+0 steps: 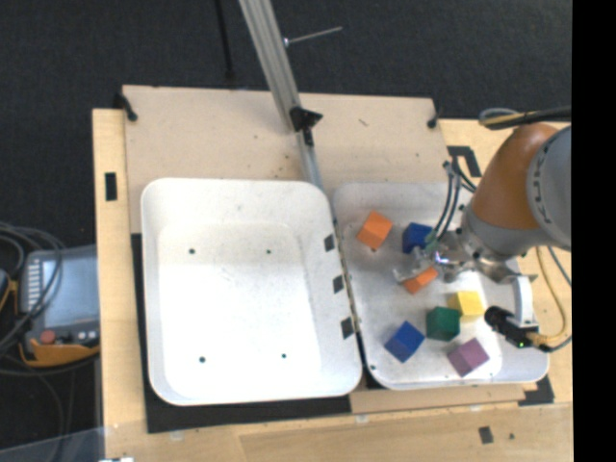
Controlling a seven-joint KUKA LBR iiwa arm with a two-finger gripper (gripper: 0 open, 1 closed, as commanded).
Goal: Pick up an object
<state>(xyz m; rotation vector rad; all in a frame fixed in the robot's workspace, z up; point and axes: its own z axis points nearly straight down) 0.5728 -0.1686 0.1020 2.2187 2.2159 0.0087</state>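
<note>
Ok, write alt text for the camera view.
A grey and orange robot arm reaches from the right into the right bin, its gripper low over a small orange block among blue, green, yellow and purple blocks. A white left bin sits beside it.

The pale wooden surface [221, 138] carries two shallow white bins side by side, the left bin [159, 258] and the right bin [371, 200], their edges touching.
</note>
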